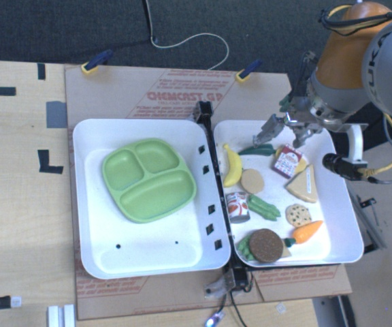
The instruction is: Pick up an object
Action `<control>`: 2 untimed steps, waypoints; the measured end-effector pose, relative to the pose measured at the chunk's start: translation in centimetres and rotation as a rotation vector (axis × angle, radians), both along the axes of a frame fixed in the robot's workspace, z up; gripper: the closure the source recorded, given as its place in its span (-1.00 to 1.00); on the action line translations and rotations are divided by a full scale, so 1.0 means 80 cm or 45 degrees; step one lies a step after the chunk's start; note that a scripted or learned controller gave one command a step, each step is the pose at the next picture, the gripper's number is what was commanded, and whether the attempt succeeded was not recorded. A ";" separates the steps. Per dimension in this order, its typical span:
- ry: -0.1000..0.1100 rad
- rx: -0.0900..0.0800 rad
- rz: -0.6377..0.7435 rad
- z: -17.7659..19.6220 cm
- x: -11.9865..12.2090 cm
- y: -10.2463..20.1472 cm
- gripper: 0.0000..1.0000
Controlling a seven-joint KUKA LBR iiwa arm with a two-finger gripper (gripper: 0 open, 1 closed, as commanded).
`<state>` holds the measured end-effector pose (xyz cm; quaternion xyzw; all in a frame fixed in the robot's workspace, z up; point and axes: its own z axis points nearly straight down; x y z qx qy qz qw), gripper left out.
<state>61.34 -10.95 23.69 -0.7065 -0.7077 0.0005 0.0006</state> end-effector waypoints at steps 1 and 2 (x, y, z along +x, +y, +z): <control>-0.024 -0.002 0.004 0.209 -0.029 0.036 -1.00; -0.001 -0.002 0.002 0.208 -0.029 0.035 1.00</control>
